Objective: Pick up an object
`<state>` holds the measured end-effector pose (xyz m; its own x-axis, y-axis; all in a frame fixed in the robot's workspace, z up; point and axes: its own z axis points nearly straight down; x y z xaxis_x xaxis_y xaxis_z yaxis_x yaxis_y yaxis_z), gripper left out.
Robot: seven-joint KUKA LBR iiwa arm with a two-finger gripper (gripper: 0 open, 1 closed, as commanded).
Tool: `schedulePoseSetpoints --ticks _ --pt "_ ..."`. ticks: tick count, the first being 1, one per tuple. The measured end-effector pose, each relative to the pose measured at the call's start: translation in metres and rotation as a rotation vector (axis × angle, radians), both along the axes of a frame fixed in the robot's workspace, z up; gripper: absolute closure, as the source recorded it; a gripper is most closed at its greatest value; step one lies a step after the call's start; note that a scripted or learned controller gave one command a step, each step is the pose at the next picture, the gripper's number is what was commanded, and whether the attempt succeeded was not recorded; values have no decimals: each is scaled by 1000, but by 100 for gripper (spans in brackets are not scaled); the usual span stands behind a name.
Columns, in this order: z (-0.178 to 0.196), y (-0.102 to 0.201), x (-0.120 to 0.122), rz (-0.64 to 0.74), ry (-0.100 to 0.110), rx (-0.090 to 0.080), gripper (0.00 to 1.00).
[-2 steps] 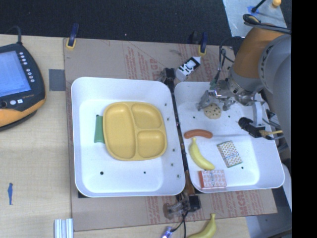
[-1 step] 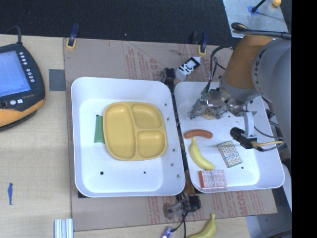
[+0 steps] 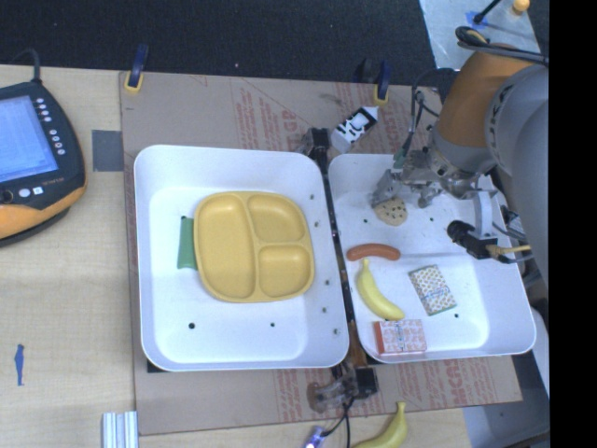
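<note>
1. Yellow shows nearest: one banana (image 3: 390, 427) lies on the worktop (image 3: 65, 325) outside the bins, at the lower edge, beside a cable clamp (image 3: 338, 390).
2. Next comes the right bin (image 3: 494, 339), which holds five small things: one pink-and-white carton (image 3: 401, 337) at its near edge, a second banana (image 3: 377, 292) just above it, one patterned packet (image 3: 433, 288) to the right of that banana, one sausage (image 3: 373, 252) beyond the banana's tip, and one cookie (image 3: 391, 213) farther back.
3. Beside it, the left bin (image 3: 159, 250) holds one yellow divided plate (image 3: 252, 245) with three compartments; one green flat item (image 3: 187, 243) pokes out from under the plate's left side.
4. At the cookie sits the claw (image 3: 396, 189), its metal tips just above and touching or nearly touching the cookie; I cannot tell whether it is clenched or released, and nothing is plainly gripped.
5. Behind it rises the grey arm (image 3: 513, 119) with its orange band, covering the right bin's far right corner.
6. Farthest: one black-and-white tag (image 3: 354, 126) between the bins' far corners, two blue clamps (image 3: 136, 66) on the cardboard edge, and one teach pendant (image 3: 33, 161) at far left.
</note>
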<state>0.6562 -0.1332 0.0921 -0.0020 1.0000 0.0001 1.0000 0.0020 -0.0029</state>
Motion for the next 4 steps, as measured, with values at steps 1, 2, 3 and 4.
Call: schedulePoseSetpoints --ticks 1,2,3,4 --pt "13 -1 2 2 -3 -1 100" --pt "13 -1 1 2 -3 -1 0" --pt "23 -1 2 3 -2 -1 100" --pt "23 -1 2 3 -2 -1 0"
